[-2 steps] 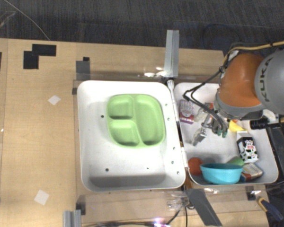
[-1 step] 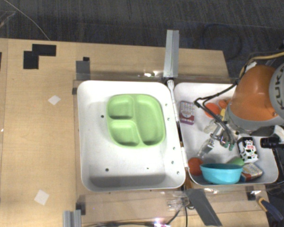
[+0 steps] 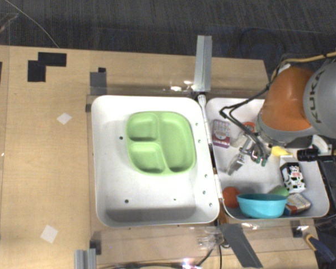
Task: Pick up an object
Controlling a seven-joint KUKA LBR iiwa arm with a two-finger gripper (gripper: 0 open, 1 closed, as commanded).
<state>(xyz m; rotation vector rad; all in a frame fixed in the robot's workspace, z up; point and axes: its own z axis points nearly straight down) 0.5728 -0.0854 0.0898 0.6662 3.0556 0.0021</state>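
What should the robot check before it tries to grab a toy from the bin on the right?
1. Claw is over the right bin, where the toys are: ok.
2. Nothing is already caught in the claw: cannot tell, it is too small and blurry.
3. A toy sits right under the claw: not ok, the floor there looks bare white.
4. Toys are within close reach: ok, the blue bowl and orange ball lie near the front edge.
5. Cable is clear of the claw: cannot tell, it loops close by.
6. The green tray in the left bin is out of the way: ok.
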